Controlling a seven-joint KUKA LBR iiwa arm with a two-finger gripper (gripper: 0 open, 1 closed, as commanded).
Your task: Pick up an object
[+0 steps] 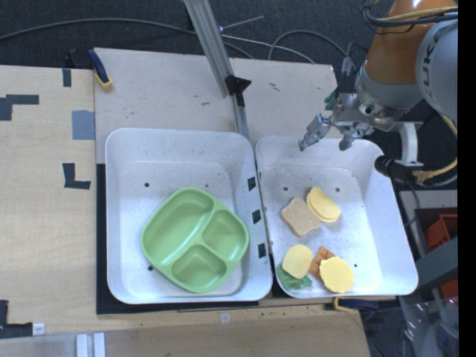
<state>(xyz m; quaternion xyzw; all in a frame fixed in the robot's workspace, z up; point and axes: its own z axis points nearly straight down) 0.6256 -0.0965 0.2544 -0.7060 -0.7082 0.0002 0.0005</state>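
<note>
Camera view, from above: we see the gripper (327, 139) hanging over the far edge of the right bin (387, 222), its two fingers spread wide with nothing between them. Nearer in that bin lie a tan bread slice (300, 217), three yellow pieces (323, 204) and an orange piece (321, 259). We note a green divided plate (195, 238) in the left bin (126, 199).

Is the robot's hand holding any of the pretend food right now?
No. The end effector is open above the far edge of the right bin, with nothing between its fingers. The food pieces lie in the bin.
</note>
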